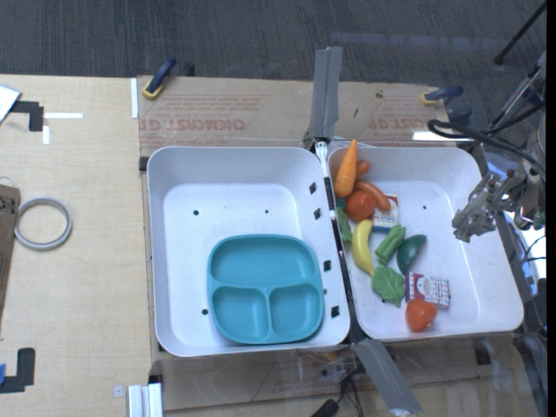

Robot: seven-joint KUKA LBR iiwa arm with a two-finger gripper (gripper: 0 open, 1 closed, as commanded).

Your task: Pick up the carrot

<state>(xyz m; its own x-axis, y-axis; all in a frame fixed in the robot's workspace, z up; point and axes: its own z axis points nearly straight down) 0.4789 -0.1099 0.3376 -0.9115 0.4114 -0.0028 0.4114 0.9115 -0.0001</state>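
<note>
Carrot (347, 170): smooth orange taper, long axis roughly 12–6 o'clock, slightly tilted; narrow tip up at 12, fat end down against the tomato (360, 205). It sits at the right bin's (452, 320) 10 o'clock corner, hard against the divider wall. Banana (361, 245) and green veg (389, 243) crowd the bin's 9 o'clock side; bare white floor at 1–3 o'clock. Gripper (470, 219) sits at the bin's 3 o'clock rim, well apart from the carrot, nothing between fingers; jaw spread: cannot tell. Left bin holds a teal divided plate (264, 288).
</note>
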